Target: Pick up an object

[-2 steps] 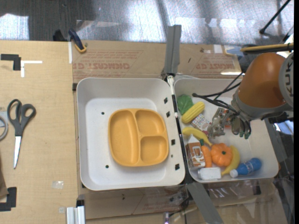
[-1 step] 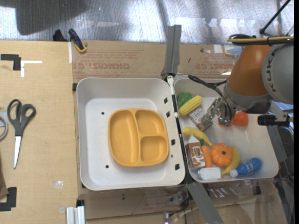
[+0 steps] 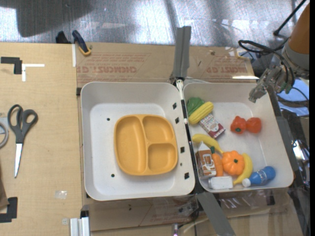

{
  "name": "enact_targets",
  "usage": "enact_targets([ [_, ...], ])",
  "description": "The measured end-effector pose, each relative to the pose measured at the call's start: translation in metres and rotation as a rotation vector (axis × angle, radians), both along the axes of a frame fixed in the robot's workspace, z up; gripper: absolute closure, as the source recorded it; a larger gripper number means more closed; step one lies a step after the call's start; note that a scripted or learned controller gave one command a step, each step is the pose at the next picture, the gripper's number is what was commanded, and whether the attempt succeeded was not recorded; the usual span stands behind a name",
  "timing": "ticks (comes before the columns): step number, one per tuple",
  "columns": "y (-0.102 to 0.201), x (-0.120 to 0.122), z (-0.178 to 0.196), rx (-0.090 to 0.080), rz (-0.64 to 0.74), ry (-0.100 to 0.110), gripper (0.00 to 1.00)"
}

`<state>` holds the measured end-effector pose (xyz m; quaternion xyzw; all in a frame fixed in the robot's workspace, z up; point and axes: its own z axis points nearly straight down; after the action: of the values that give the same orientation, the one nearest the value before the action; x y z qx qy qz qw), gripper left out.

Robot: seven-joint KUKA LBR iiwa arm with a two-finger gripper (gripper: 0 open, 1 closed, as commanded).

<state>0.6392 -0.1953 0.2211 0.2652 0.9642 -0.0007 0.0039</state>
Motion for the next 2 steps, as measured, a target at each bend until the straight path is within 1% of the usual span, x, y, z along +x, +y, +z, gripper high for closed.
enact_targets([
  [1,0.001,0.000,-0.002,0.001,0.002,0.003,0.00],
  [2,-0.016,0.000,-0.105,-0.004,-0.097,-0.020,0.00],
])
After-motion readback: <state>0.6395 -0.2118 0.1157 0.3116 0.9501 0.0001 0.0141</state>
